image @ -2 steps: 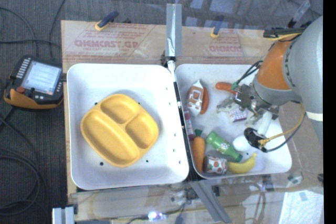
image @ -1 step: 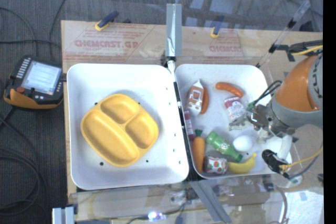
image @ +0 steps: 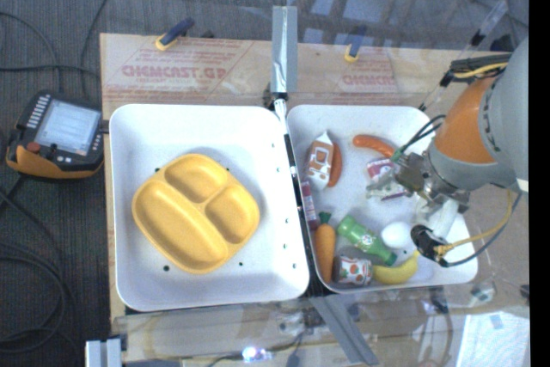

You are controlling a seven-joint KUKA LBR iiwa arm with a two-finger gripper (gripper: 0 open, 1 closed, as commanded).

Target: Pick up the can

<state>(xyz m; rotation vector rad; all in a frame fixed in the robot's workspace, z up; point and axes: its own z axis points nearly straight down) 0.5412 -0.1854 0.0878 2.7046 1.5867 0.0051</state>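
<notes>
The can [image: 352,269], small with a red and white label, lies at the front of the right bin [image: 447,271], between a carrot [image: 324,245] and a banana [image: 397,269]. My gripper [image: 388,182] hangs low over the middle of that bin, well behind the can and apart from it. It is close to a small red and white object [image: 379,170] that its metal parts partly hide. The grey arm with its orange band [image: 468,137] reaches in from the right.
The right bin also holds a milk carton [image: 320,161], a sausage [image: 374,143], a green bottle [image: 365,236] and a white egg [image: 395,234]. A yellow divided plate [image: 196,211] lies in the left bin [image: 129,133]. A pendant [image: 56,133] rests off the bench's left.
</notes>
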